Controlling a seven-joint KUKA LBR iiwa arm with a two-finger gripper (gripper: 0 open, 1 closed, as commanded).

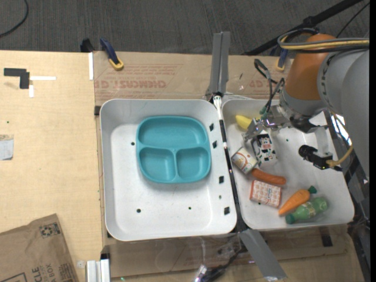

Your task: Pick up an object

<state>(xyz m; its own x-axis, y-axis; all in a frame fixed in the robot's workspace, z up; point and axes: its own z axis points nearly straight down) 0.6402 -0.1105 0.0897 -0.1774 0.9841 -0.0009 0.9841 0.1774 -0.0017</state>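
1. In the camera view, the grey arm's pincer (262, 135) hangs low in the right white plastic bin (338, 213), just beside a yellow banana-shaped toy (243, 121); whether its fingers are spread or pressed together I cannot tell
2. Near it lie a small tan can (244, 160), a red sausage toy (269, 177), a printed card box (265, 193) and an orange carrot toy (294, 200)
3. The can looks light, stiff and apt to roll; gripping across its round sides seems safest

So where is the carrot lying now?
The carrot lies in the right bin, near its front edge, beside the green bottle.
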